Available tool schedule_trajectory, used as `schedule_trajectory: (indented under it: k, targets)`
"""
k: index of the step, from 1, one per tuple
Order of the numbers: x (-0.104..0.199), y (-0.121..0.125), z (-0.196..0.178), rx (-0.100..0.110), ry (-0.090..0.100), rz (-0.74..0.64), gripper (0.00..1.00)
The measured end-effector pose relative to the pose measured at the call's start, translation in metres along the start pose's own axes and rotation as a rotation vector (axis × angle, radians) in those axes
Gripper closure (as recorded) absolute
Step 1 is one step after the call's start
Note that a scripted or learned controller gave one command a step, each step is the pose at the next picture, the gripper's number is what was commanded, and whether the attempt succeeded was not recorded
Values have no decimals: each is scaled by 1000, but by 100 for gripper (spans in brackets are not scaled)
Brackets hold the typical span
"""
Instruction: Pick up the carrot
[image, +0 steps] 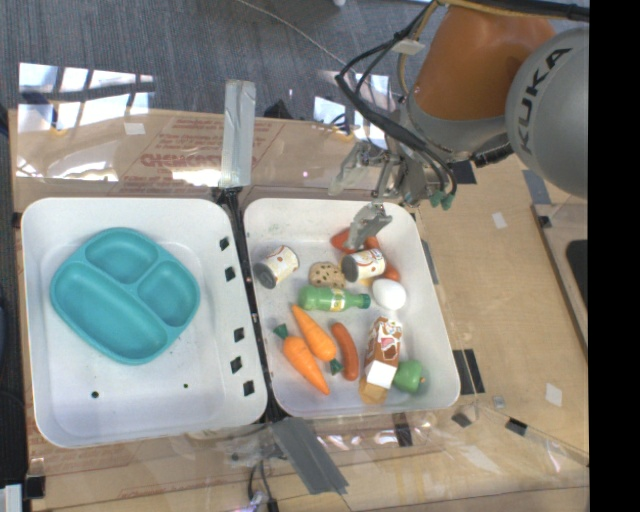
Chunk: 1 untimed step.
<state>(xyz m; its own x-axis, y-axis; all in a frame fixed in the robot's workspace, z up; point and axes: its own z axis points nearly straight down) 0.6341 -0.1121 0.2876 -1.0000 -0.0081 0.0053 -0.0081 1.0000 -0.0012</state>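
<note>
Two white bins sit side by side on a bench, seen from above at a slant. The left bin (60, 400) holds a teal divided plate (125, 293). The right bin (435, 340) is crowded with toy food. Two carrots lie at its lower left, just beside each other and angled — one carrot (316, 334) higher, a second carrot (303, 362) below it — with a sausage (345, 350) just to their right and a green bottle (333, 299) just above. Further right are an egg (389, 295), a can (364, 264) and a green apple (409, 376). The gripper (370, 222) hangs over the bin's upper right, well apart from the carrots, with nothing seen between its fingers — how wide they stand I cannot tell. The likely risk is crowding: a descent could catch the sausage or the neighbouring carrot instead. Cables blur the wrist, and the red item under the gripper is partly hidden.
</note>
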Motion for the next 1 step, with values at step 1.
schedule_trajectory:
  k: [1]
  targets:
    - [51,52,88,-3,7,39,0]
